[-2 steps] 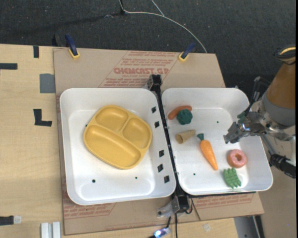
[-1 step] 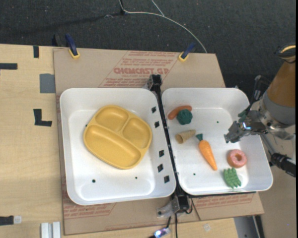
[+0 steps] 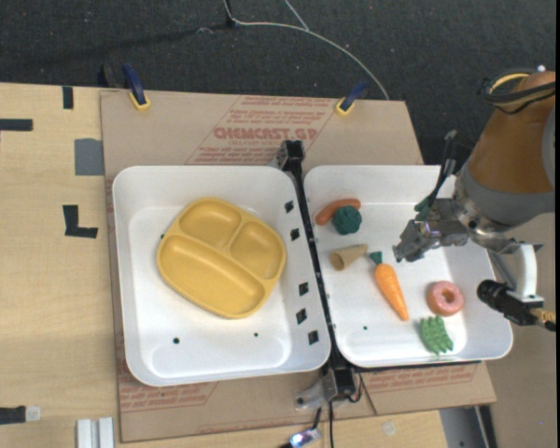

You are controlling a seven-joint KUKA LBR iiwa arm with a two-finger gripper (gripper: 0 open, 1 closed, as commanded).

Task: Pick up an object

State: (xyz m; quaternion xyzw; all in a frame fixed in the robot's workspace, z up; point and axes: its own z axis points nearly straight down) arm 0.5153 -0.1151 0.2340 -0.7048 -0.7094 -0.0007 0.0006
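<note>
Tapered orange carrot (image 3: 390,289) lying in right bin (image 3: 467,348), well off the rim, beside tan cone (image 3: 348,257) and pink ring doughnut (image 3: 444,298). Knobbly green piece (image 3: 436,335) below; sausage (image 3: 337,209) and bumpy broccoli (image 3: 346,219) above. End effector (image 3: 413,243) hanging just above-right of carrot, finger state unclear. Glossy yellow divided tray (image 3: 223,256) in left bin (image 3: 140,250).

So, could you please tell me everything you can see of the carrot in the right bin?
The carrot is a small toy, orange with a short green stub at its top end, smooth and plastic-looking. It lies flat on the floor of the right bin, near the middle, slanted with the green end toward the far left and the tip toward the near right. Nothing touches it: the pink donut lies to its right, and the gripper hovers beyond it.
</note>
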